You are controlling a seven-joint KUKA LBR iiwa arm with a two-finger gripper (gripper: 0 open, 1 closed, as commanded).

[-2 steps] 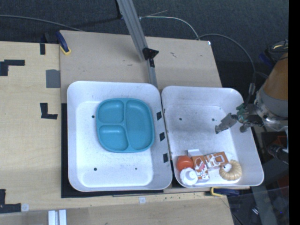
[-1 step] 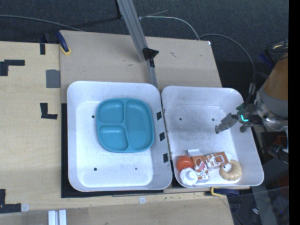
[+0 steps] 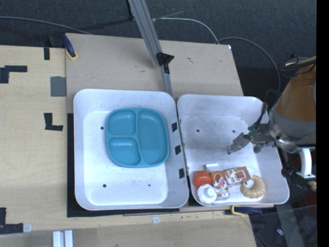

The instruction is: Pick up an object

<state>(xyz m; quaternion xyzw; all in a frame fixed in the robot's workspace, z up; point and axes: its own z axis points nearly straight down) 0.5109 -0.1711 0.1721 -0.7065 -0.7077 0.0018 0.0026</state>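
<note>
Camera view, looking down at a slant. Two shallow white bins are sitting side by side on the bench.

The left bin is carrying a teal divided plate, three compartments, lying flat in the bin's upper middle. Nothing is lying in the plate's compartments.

The right bin is holding its contents bunched along the lower edge of the frame: an orange-red round object at lower left, a white round piece just below and touching it, a red-and-white printed packet lying flat just right of these, and a tan ring-shaped item, doughnut-like, touching the packet's right end. The rest of that bin's floor is showing scuffs and dark specks.

The arm is reaching in from the right edge, its orange band at upper right. The claw is hanging over the right bin's middle-right, above the cluster and apart from it. The claw is too small and dark here to tell how far it is open; nothing is visible in it.

A grey metal rail is slanting down from the top of the frame toward the gap between the bins.
</note>
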